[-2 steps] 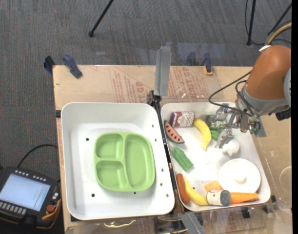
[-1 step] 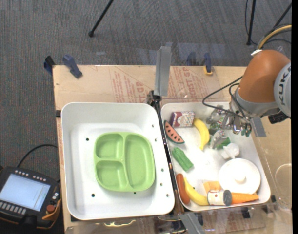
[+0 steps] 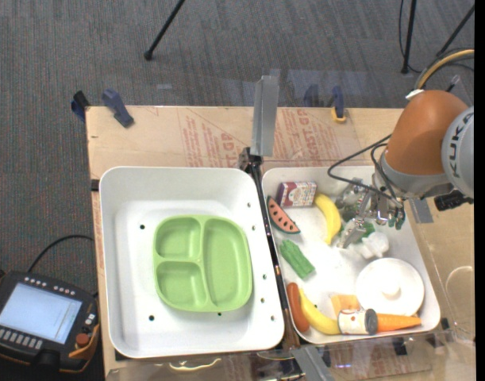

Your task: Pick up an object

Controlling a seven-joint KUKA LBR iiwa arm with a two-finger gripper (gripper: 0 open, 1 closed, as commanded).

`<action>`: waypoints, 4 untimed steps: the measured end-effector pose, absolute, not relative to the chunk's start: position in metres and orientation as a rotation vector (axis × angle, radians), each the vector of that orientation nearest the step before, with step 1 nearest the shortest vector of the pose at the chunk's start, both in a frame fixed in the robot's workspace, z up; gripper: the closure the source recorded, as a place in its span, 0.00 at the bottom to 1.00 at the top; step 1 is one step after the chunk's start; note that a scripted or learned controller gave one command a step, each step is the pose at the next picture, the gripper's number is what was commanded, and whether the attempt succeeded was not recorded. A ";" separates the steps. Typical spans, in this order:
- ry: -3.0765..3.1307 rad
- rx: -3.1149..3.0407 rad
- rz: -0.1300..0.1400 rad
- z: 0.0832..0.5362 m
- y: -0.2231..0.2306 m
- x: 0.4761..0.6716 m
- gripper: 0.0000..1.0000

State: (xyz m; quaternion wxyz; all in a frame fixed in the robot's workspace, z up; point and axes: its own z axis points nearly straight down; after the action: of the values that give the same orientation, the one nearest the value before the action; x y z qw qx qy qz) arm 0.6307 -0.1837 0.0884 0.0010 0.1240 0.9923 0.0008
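Camera view: gripper near crowded right bin's far edge, seemingly.

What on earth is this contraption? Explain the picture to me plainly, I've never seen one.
It is one photo from a camera fixed above a workbench, looking down at a slant. The grey and orange machine on the right is a robot arm; its pincer hangs over the right white bin. That bin holds toy food: two bananas, a watermelon slice, a green cucumber, a sausage, a carrot, a small carton and a white lidded bowl. The left bin holds a green divided plate. I cannot see anything gripped.
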 end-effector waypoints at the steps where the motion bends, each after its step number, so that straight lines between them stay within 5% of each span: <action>1: 3.110 0.435 0.003 0.088 -0.137 0.611 0.00; 2: 3.067 0.684 0.001 0.088 -0.094 0.612 0.00; 3: 2.990 0.962 -0.001 0.087 -0.149 0.564 0.00; 4: 2.832 1.361 0.000 0.087 -0.087 0.608 0.00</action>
State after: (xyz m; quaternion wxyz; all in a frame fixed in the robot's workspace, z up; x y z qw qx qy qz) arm 0.6075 -0.0873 0.0874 -0.0001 0.4333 0.9013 0.0001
